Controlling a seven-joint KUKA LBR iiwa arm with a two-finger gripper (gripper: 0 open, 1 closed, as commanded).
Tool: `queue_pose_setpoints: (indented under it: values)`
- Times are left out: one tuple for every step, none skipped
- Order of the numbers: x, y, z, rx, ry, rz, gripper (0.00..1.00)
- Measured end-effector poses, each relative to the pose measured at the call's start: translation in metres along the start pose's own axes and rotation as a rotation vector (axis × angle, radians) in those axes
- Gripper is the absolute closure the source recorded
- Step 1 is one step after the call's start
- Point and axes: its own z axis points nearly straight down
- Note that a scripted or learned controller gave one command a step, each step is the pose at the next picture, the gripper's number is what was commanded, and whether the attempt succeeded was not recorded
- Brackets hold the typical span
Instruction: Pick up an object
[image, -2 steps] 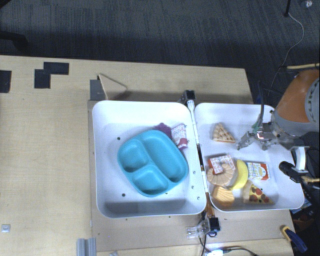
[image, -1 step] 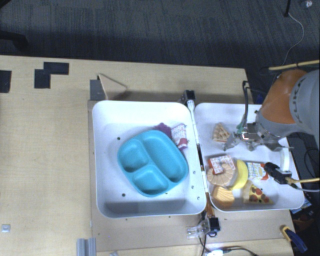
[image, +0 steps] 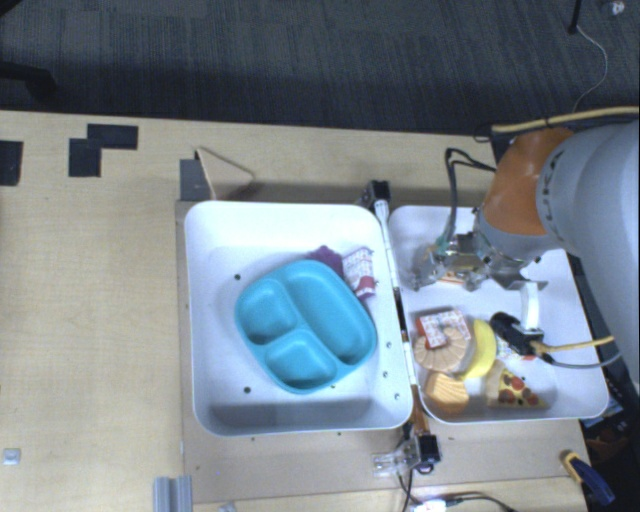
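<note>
The right bin holds the pickable bits: a cracker pack, a banana beside it, a bun at the near edge and a pizza slice in the near right corner. The gripper hangs over that bin's far half, above the cracker pack; I cannot tell its state from here. In the left bin lies a blue tray, with a small packet touching its far right edge.

Free room and obstacles: large blue three-compartment plastic tray occupies most of left white bin; open floor along its left wall. Right white bin: food items crowd the near half
</note>
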Motion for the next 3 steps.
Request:
queue_pose_setpoints:
  values:
    - [0.0,0.002,-0.012,-0.004,0.0,-0.002,1.0]
    - [-0.067,0.06,-0.042,0.002,-0.003,0.003,1.0]
    - [-0.066,0.06,-0.042,0.004,-0.002,0.002,0.0]
